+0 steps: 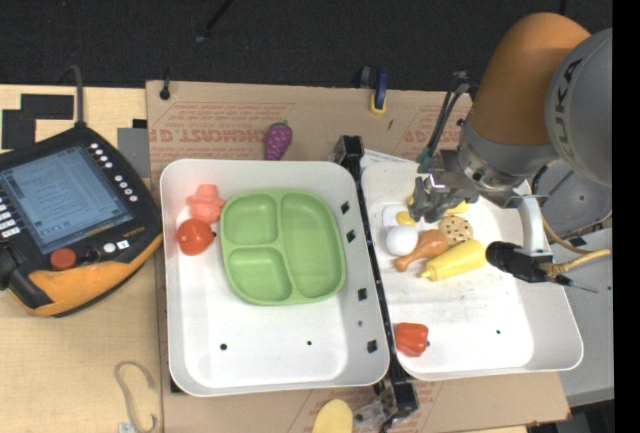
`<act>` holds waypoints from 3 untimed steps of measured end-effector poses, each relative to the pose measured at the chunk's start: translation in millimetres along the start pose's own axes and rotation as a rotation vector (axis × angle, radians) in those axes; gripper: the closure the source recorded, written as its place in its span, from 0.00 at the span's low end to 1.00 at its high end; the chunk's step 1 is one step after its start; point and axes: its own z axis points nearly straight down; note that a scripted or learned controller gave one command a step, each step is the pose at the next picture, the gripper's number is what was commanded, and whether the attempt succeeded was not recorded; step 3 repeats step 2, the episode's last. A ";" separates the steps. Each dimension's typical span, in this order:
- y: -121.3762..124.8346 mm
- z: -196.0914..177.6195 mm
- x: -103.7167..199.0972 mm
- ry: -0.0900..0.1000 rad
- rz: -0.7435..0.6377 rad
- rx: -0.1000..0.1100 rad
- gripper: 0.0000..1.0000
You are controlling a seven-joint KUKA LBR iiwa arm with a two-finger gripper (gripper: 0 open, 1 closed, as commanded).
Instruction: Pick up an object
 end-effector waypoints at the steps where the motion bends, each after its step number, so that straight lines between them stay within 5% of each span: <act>1: -1.9 17.9 3.5 0.000 0.000 0.003 1.00; 3: -2.1 15.1 -0.5 0.000 -0.001 0.001 1.00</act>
